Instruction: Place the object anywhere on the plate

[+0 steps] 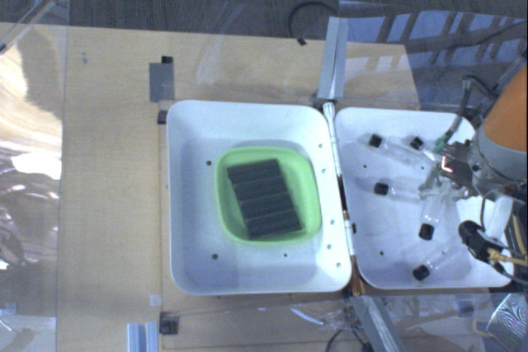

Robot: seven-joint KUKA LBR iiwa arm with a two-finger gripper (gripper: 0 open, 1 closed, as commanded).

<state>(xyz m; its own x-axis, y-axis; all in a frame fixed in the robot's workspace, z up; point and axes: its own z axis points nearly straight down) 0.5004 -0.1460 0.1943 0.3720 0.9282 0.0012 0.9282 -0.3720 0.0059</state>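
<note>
A green square plate (225, 177) lies in the left white bin (190, 260). A dark grey ribbed block (264, 199) rests flat on the plate, turned slightly off the bin's edges. My gripper (440, 182) hangs low over the right bin (363, 260), well to the right of the plate. The orange band (503, 128) of the arm sits above it at the right edge. Clear tubes with black caps lie around and beneath the gripper, and I cannot make out whether anything is in it.
Several clear tubes with black caps are scattered in the right bin, among them one (375, 142) at its back left and one (421, 271) near its front. A metal post (332, 62) stands behind the seam between the bins. Cables (487, 247) hang at the right.
</note>
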